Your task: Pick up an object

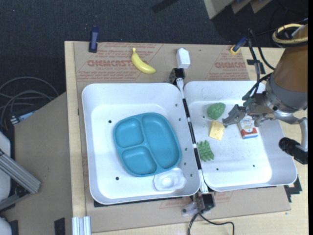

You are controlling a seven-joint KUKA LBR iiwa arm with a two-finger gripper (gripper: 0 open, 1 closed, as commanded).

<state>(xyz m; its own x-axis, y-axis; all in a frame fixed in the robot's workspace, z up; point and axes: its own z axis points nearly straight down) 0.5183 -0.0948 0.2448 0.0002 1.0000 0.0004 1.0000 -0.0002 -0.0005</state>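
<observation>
Yellow block (pixel 216 130) lying in right bin (pixel 274 173), near its left-centre, tilted. Gripper (pixel 234 116) hovering just right of and above it in view, 2 fingers spread, grasping nothing, pointing left toward block. Green round item (pixel 215 110) sitting just above block; green leafy item (pixel 206 151) below, near left wall; red-white carton (pixel 248 129) lying under wrist, right of block. Open floor stretching toward bin's lower right. Judging block nearest target, needing short move left and down. Left bin (pixel 98 146) holding blue tray (pixel 145 144)

The divided plate (pixel 145 143) lies in the left bin (pixel 93 131); the banana (pixel 142 62) rests behind it on the bench (pixel 117 58).
</observation>
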